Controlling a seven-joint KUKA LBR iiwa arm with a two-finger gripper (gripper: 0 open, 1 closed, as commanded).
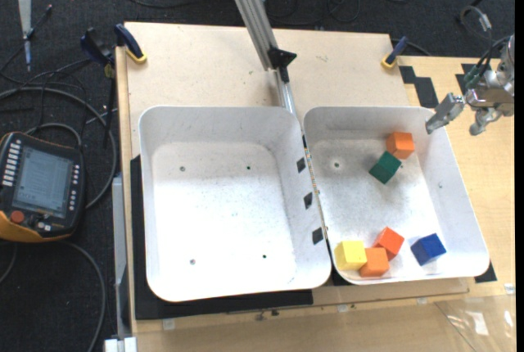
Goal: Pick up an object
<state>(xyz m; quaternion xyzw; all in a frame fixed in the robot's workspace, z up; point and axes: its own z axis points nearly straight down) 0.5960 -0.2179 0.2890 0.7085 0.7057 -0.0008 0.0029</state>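
The claw (465,115), fingers spread and holding nothing, hangs over the right bin's (458,203) far right rim. Inside lie an orange cube (400,144) touching a green cube (385,169), apparently; yellow (351,254), orange and blue blocks (427,248) crowd the bin's near edge.

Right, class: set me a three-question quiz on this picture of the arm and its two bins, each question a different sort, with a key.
1. True or false: the gripper has a block between its fingers.
2. How many orange blocks lie in the right bin?
3. Which block lies nearest the green block? A) the yellow block B) the blue block C) the upper orange block

Key
1. False: its fingers are spread, with nothing between them, at the bin's upper right rim.
2. Three: one beside the green block, two near the yellow one.
3. C
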